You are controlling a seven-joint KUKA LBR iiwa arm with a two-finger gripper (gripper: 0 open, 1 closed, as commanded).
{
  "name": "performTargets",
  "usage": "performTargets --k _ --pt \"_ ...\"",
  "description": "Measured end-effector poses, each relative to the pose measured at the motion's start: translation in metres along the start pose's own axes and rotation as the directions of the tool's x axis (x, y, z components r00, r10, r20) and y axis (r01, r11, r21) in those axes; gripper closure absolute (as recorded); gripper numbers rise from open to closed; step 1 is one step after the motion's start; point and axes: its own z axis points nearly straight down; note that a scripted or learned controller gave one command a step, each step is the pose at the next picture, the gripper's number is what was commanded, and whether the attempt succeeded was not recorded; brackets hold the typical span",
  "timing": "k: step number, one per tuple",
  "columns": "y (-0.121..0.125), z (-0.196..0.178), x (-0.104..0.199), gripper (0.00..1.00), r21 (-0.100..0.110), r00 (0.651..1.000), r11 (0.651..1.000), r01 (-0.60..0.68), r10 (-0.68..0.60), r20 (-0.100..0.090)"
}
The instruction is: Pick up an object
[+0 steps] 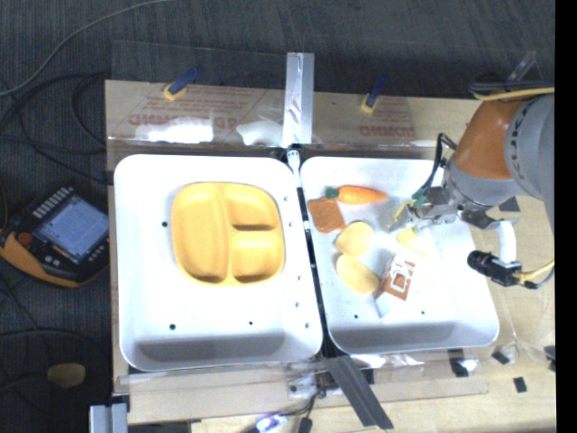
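The right bin (424, 327) holds an orange toy carrot (359, 194) at its far left, a brown-orange flat piece (325, 214) below it, two pale yellow rounded pieces (354, 238) (358, 275), and a small brown and white box (400, 279). A small yellowish item (408, 237) lies just beneath the gripper. My gripper (416, 215) hangs low over the bin's upper right part, to the right of the carrot. The arm (496, 147) reaches in from the right.
The left bin (144, 323) carries a yellow divided tray (227, 231). A metal divider strip (298, 97) stands behind the bins. A handheld pendant (59, 233) lies on the floor to the left. Cables (505, 269) trail at the right bin's right edge.
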Motion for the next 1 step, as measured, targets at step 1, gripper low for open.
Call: performTargets --k 1 --pt "0.0532 -0.1351 0.0939 1.00 0.001 0.982 0.982 -0.187 0.187 0.003"
